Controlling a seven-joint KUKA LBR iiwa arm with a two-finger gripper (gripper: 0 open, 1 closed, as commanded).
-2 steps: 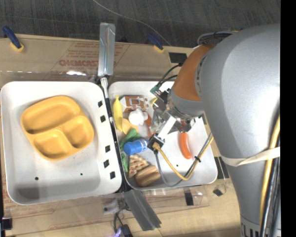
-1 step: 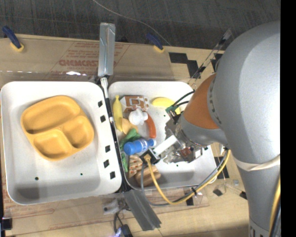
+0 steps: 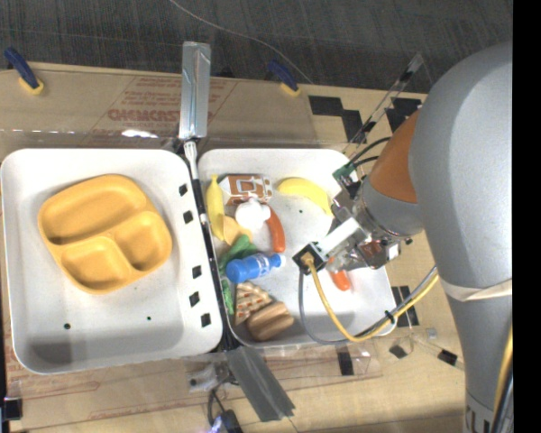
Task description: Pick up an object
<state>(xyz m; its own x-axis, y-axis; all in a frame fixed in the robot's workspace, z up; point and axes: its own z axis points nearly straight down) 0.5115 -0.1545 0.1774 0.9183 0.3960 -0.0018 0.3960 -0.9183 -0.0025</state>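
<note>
Towering over the right bin (image 3: 379, 309), the grey arm (image 3: 469, 197) hangs its gripper (image 3: 343, 264) low; whether the jaws are clenched or released I cannot tell. Just under them lies a small orange piece (image 3: 342, 280), on the bin floor near the right wall, partly hidden. It looks like light, stiff, smooth toy plastic, likely to slip, so a pinch across its narrow middle seems best. Its long axis appears to run roughly toward the bin's near-right corner, though the view is too cramped to be sure

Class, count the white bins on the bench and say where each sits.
2. The left bin holds a yellow divided tray; the right bin, beside it, holds toy food, with the arm reaching over it.
</note>
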